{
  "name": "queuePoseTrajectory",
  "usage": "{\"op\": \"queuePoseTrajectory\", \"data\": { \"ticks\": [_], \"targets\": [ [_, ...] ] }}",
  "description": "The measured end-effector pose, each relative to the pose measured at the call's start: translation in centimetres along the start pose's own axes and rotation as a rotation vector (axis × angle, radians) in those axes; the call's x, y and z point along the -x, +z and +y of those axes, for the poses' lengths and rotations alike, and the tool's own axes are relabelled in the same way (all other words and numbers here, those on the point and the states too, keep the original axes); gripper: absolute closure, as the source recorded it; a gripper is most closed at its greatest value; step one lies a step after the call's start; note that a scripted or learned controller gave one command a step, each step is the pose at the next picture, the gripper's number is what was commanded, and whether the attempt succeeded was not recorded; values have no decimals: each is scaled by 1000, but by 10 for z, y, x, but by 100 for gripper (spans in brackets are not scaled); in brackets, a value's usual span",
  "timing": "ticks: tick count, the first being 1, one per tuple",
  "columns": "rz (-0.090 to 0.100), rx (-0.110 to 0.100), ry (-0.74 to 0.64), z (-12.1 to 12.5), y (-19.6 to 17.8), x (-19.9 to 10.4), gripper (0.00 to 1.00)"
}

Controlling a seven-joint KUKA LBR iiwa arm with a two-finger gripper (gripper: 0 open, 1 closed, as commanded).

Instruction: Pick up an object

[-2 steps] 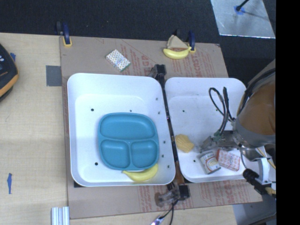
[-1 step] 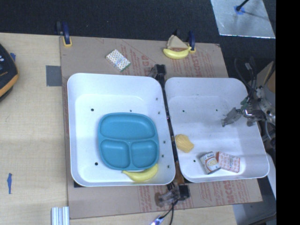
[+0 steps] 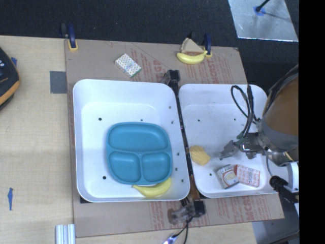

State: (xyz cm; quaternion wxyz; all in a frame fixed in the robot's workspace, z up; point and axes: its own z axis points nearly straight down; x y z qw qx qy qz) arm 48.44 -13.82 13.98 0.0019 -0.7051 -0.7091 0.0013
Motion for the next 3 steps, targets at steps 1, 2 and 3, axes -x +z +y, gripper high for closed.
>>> {"op": "queuePoseTrajectory", "data": {
  "ticks": [1,2,3],
  "targets": [
    [-1,4,2,111,-61,0,0],
    [-1,0,1,25,-40,-1,0],
    [-1,1,2,-9,-18,-25,0]
  ]
}}
